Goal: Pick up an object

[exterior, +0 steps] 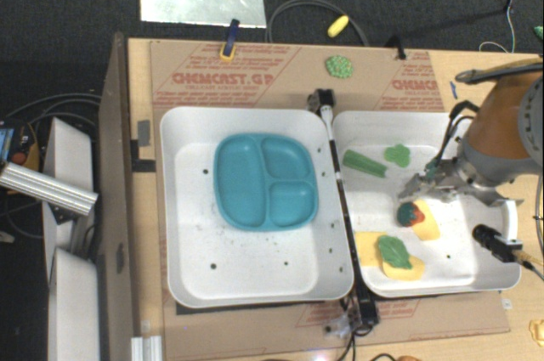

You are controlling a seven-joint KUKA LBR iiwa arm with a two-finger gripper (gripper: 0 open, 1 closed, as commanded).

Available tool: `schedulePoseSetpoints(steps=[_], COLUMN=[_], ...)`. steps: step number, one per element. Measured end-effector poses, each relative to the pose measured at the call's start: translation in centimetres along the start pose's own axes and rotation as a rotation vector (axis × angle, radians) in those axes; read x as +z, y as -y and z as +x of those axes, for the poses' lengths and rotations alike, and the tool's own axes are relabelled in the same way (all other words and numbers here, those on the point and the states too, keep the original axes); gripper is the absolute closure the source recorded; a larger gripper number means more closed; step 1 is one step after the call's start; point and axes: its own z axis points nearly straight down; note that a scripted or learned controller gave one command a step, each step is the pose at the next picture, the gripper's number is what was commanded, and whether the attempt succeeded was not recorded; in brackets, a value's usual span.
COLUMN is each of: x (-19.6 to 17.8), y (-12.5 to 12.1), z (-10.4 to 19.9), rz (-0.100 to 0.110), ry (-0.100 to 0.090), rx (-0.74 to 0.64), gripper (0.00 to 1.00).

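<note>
Right white bin has the claw, opening unclear, above a toy.

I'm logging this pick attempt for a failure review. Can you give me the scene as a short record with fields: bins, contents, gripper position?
left bin: holds a blue divided plate
right bin: holds a green stick-shaped piece, a small green leafy piece, a red and green item on a yellow piece, and a green piece on a yellow slab
gripper: low in the right bin, just above the red and green item
grasp: cannot tell whether anything is held
outside bins: small green object on the cardboard
</note>
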Motion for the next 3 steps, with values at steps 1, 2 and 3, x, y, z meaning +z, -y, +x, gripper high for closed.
schedulePoseSetpoints(steps=[1, 2, 3], x=[-0.5, -1.6, -1.6], y=[4.5, 4.3, 4.3], z=[6.4, 6.0, 6.0], rz=[-0.006, -0.012, -0.011], ry=[0.001, 0.003, 0.003], rx=[-0.007, -0.004, -0.004], gripper=[0.00, 1.00, 0.00])
